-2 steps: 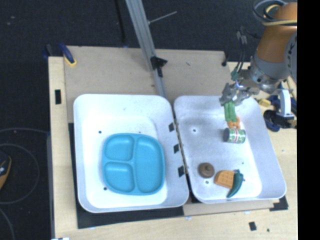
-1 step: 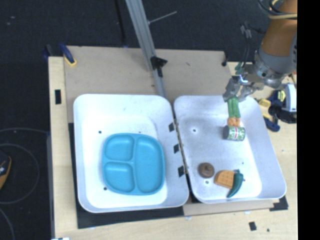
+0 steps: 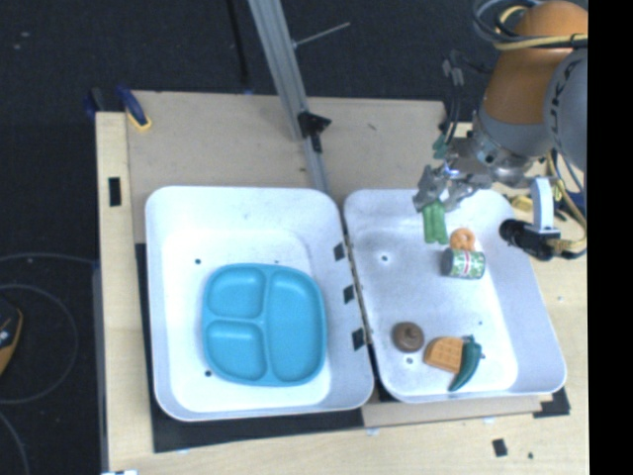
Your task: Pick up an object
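Note:
My gripper (image 3: 435,200) hangs over the far side of the right bin (image 3: 524,295). A narrow green block (image 3: 435,226) stands upright between its fingers, and the gripper is shut on the block's top end. Just right of the block lie a small orange thing (image 3: 461,237) and a green-and-white can (image 3: 463,263). Near the bin's front sit a brown round disc (image 3: 407,336), an orange wedge (image 3: 445,352) and a dark green pepper (image 3: 467,362).
The left bin (image 3: 178,226) holds a blue divided plate (image 3: 265,323). A metal pole (image 3: 282,57) slants down to the back edge between the bins. The arm's orange band (image 3: 534,57) is at the upper right.

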You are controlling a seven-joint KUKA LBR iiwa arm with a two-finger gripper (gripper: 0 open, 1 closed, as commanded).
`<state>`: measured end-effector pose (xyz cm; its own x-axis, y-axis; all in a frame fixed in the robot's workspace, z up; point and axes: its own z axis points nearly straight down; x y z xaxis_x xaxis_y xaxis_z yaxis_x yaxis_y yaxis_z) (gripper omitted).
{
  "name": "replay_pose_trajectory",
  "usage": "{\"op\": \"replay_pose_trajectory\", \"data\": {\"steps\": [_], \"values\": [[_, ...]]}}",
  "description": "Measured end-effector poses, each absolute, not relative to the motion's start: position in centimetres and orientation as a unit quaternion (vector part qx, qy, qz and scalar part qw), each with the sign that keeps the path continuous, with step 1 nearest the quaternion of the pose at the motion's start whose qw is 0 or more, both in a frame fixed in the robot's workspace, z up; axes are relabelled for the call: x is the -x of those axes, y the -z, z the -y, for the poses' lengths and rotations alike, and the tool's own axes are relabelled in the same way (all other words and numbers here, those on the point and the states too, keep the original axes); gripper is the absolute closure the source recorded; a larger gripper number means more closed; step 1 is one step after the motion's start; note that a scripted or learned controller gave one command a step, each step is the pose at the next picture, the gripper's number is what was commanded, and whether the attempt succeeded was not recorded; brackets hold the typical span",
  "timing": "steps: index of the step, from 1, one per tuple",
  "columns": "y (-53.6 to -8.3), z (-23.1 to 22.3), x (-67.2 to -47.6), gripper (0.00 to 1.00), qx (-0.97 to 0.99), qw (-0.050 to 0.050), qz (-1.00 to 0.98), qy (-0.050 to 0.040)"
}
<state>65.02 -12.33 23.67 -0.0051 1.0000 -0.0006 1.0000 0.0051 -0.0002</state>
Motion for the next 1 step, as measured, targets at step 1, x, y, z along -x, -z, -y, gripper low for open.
{"op": "replay_pose_trajectory", "data": {"steps": [1], "values": [[-23.02,7.93,-64.15,1.0,-0.705,0.0,-0.709,0.0003]]}}
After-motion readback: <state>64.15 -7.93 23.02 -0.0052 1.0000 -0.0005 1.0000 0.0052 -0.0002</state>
